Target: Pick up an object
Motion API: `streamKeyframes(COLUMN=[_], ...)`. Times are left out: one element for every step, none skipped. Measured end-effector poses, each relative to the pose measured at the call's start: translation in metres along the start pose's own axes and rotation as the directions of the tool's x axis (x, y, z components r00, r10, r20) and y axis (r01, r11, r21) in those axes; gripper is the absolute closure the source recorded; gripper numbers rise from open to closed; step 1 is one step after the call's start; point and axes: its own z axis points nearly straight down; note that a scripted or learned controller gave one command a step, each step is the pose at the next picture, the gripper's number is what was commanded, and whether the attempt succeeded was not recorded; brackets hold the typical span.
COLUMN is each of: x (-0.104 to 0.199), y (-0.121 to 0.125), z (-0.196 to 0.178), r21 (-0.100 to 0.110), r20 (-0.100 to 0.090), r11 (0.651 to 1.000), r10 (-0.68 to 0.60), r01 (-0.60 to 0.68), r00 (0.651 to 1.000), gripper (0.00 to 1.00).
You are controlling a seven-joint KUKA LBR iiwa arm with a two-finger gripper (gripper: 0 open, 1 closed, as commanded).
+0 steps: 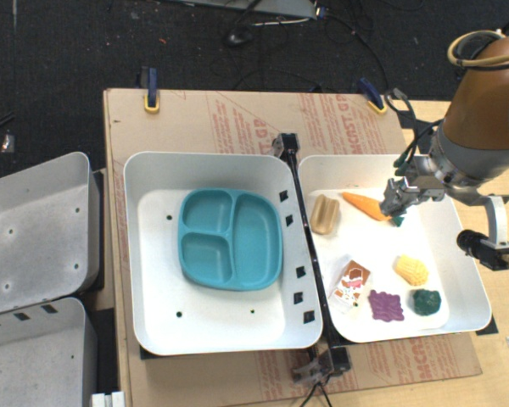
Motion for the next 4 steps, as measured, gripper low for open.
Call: streamKeyframes(x=[0.055, 0.098, 0.155, 0.212], y=[-0.009, -0.011, -0.024, -0.024], z=[-0.007, -0.004, 0.006, -0.001], r21=[0.005, 0.006, 0.007, 0.004], r20=[-0.004, -0.002, -0.003, -0.003], r11=[1.000, 1.000, 1.000, 1.000], r10=[-0.005, -0.004, -0.006, -0.007], r01=[0.005, 0.004, 0.006, 0.007], r00=[1.000, 1.000, 1.000, 1.000], gripper=[1.00, 1.00, 1.00, 1.00])
